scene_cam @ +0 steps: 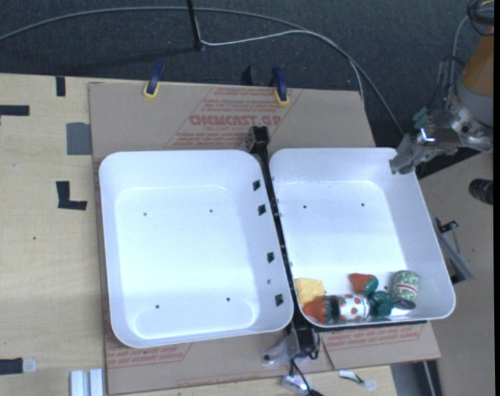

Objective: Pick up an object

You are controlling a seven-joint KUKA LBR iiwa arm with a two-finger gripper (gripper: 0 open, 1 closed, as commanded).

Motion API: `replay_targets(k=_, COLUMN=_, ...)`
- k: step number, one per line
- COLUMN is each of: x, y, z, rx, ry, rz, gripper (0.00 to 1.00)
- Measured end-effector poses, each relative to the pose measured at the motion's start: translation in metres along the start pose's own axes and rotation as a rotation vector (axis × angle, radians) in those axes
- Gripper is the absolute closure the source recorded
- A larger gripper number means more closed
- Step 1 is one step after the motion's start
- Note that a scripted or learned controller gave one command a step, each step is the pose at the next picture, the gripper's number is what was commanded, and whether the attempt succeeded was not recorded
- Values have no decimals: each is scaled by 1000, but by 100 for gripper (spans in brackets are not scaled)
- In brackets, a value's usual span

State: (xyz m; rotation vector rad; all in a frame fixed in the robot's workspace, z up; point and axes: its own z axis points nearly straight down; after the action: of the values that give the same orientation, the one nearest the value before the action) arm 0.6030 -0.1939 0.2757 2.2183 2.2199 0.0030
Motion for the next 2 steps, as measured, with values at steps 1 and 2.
replay_targets(k=1, x=62, y=-2, z=12, rx=4, ry=2, rz=-4, gripper=100)
replay_targets(k=2, x=114, y=-3, z=29, rx=5, ry=2, rz=-4, gripper=100)
